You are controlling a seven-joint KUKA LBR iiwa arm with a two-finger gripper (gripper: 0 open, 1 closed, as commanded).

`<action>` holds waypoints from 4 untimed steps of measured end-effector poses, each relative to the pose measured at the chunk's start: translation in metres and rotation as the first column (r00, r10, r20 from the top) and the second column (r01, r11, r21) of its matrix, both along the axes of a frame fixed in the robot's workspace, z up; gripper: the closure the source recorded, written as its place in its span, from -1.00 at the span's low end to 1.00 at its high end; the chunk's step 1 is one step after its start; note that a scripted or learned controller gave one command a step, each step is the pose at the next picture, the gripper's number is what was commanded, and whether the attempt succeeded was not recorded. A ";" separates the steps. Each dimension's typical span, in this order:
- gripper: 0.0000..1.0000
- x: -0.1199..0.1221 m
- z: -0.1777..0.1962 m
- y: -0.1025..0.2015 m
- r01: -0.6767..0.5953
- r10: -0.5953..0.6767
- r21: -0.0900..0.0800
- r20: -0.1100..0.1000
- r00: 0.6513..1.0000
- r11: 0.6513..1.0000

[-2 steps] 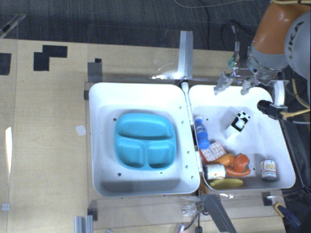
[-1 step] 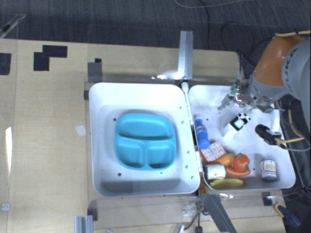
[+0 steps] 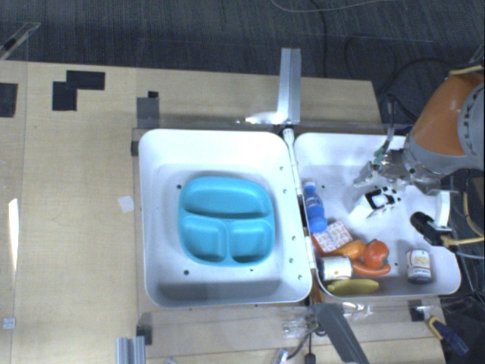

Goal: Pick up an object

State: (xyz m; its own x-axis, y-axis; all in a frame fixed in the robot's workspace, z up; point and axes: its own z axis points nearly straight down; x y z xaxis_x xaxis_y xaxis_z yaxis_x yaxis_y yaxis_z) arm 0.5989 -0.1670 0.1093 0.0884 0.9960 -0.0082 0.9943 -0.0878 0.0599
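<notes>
A jumble of small goods — a blue bottle point(image 3: 312, 208), a red-and-white packet point(image 3: 332, 237), a carrot point(image 3: 351, 248), a tomato point(image 3: 376, 253), a banana point(image 3: 353, 286) and a tin point(image 3: 418, 265) — lies packed along the near side of the right bin point(image 3: 333, 154), while the claw point(image 3: 381, 179) hangs over the bin's bare far half, well apart from all of them and toward the back; whether it is wide or narrow cannot be told. The risk, judging from here: a descent on this spot would close on nothing, and a reach into the crowded pile could nudge neighbours or clip two things at once. The left bin point(image 3: 155, 203) holds a blue tray point(image 3: 226, 218), both bins on the table point(image 3: 68, 226).
</notes>
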 end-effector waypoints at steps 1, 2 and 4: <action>-1.00 -0.035 0.001 0.004 0.006 -0.006 -0.006 0.008 1.000 1.000; 1.00 -0.033 0.014 0.002 0.008 -0.007 -0.012 0.017 1.000 1.000; 1.00 0.072 0.144 0.014 -0.335 0.335 0.008 -0.050 0.941 0.942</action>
